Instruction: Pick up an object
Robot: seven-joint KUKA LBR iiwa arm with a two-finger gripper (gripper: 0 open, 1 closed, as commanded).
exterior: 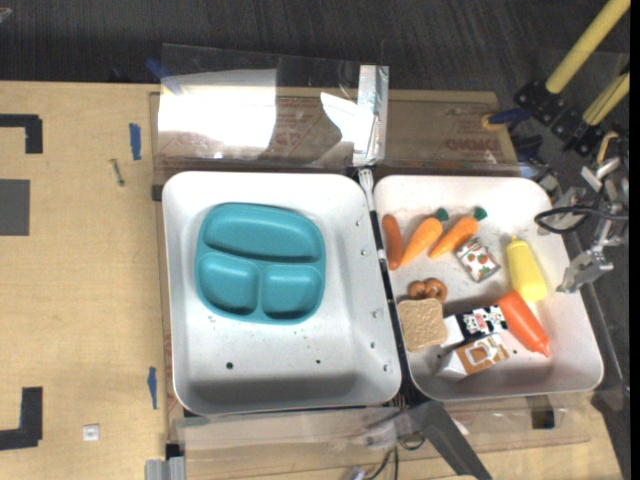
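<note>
Bottles, two: yellow bottle and orange bottle, lying in the right bin, nearest the tool, just inward of it. Probably light, hard, smooth plastic; take across the narrow body. Carrots, bread slice, small cartons lie farther in. Tool blurred; grip state cannot be told.

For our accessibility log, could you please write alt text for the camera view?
Two white bins sit side by side: the right bin holds toy food, including two carrots, a yellow bottle, a red bottle and a bread slice; the left bin holds a teal divided plate.
</note>
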